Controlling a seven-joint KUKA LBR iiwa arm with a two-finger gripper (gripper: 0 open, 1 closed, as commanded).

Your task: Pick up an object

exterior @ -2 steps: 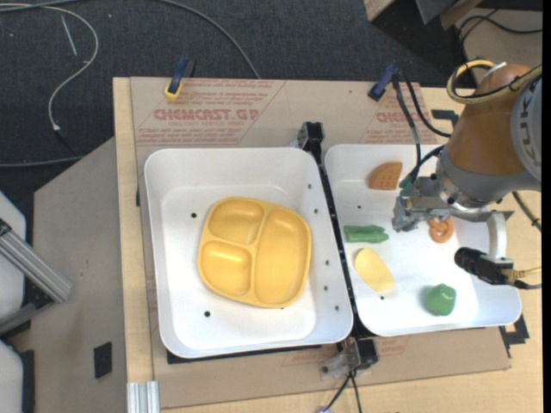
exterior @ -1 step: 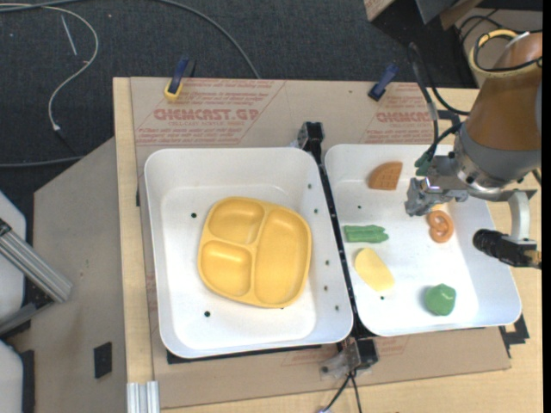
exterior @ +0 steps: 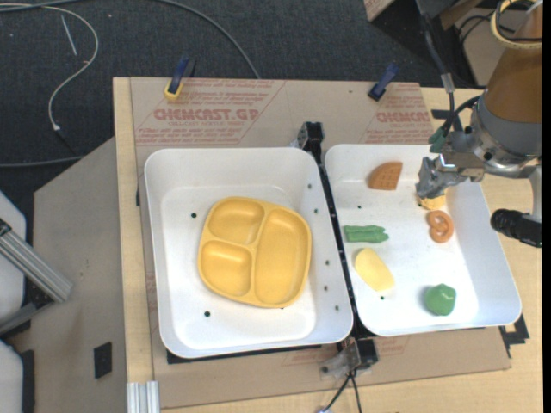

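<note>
My tool sits low over a small yellow piece in the right bin, positioned for pickup; grip state unreadable.

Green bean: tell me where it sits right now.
The green bean lies in the right bin, near its left wall, just above the yellow piece and left of the pretzel.

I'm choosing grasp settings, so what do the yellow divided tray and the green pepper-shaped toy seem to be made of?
The yellow divided tray looks like moulded plastic with a smooth, slightly glossy finish: uniform colour and soft highlights along its ridges. The green pepper-shaped toy is probably plastic or rubber; its even colour and rounded form suggest so, but it is too small to tell.
</note>
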